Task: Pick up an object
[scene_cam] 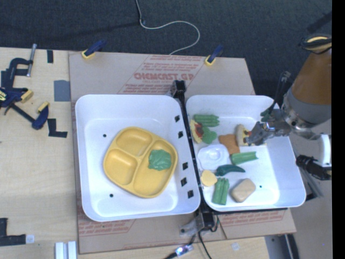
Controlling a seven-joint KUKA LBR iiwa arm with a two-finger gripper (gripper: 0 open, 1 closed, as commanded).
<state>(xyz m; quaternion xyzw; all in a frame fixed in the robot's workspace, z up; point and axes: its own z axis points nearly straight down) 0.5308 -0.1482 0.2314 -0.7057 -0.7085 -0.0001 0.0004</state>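
Note:
The right bin (pixel 280 193) holds several toy foods: a green bean pod (pixel 206 120), a red and yellow piece (pixel 195 129), an orange-brown piece (pixel 228 143), a small pale yellow piece (pixel 240 130), a light green pod (pixel 243 157), a dark green pepper (pixel 230 169), a yellow lemon (pixel 208 178), a green bundle (pixel 220 191) and a tan lump (pixel 243 190). My gripper (pixel 256 134) hangs low over the bin's upper right part. It is just right of the pale yellow piece and above the light green pod.
The left bin (pixel 89 144) holds a yellow divided plate (pixel 126 163) with a green leafy toy (pixel 160 159) in one compartment. A white round lid (pixel 211 155) lies mid-right bin. Clamps (pixel 19 99) sit on the bench at far left.

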